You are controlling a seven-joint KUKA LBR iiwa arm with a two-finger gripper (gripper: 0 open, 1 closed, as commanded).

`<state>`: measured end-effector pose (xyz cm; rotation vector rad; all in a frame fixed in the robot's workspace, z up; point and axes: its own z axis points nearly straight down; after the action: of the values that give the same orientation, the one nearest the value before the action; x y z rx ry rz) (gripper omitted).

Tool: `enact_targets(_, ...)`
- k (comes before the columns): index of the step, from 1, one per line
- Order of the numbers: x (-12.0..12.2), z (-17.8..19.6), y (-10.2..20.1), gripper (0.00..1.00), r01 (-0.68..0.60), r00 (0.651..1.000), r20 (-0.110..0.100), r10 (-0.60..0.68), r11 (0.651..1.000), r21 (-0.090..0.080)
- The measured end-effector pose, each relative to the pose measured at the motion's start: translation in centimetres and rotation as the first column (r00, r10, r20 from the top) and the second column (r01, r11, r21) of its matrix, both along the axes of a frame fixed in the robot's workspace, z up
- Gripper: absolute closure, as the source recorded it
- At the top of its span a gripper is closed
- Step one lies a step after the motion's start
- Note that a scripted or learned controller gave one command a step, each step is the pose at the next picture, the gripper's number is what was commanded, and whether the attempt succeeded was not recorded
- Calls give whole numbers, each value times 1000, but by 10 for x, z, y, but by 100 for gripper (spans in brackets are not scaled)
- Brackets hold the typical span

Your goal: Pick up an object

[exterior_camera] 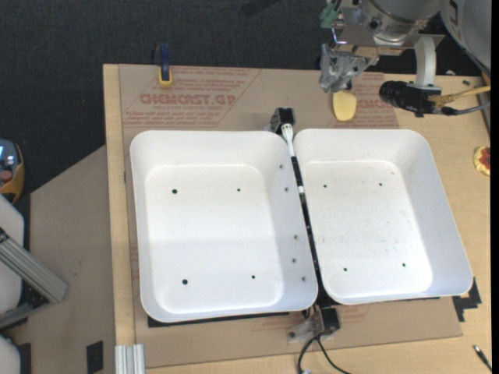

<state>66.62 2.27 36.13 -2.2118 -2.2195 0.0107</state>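
Note:
My gripper (pixel 340 86) hangs high over the far edge of the bench, just beyond the back rim of the right bin (pixel 437 209). A small pale yellow object (pixel 345 107), rounded and soft-looking, hangs from its fingertips, and the fingers are shut on its top. The object is seen against the brown board behind the bins, clear of the rim. The left bin (pixel 148 232) stands beside the right one, both bare white with a few dark dots.
A black clip (pixel 282 118) sits at the back where the two bins meet, and another (pixel 321 320) at the front. A blue and yellow clamp (pixel 164 63) stands at the board's back left. A reddish item (pixel 484 160) lies at the right edge.

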Motion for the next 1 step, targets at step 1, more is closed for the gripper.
enact_targets(1,-2,-81,95,100,-3,1000,3,3,1000,0)
